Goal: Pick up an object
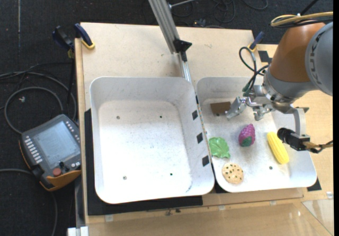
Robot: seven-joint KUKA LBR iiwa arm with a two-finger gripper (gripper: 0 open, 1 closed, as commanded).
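My gripper (246, 112) hangs over the back part of the right bin (304, 179), its fingers (233, 111) spread apart with nothing between them. A brown block (220, 107) lies just left of the fingertips at the bin's back. A purple grape bunch (246, 135) sits a little in front of the gripper. A yellow corn cob (278, 148) lies to the right of the grapes. A green leafy piece (219, 147) rests by the bin's left wall, and a speckled cookie (232, 173) lies near the front.
The left bin (106, 92) stands beside the right one, sharing a raised wall (201, 129). A slanted metal rail (161, 9) reaches in from the back. A teach pendant (53, 150) lies off the bench at left.
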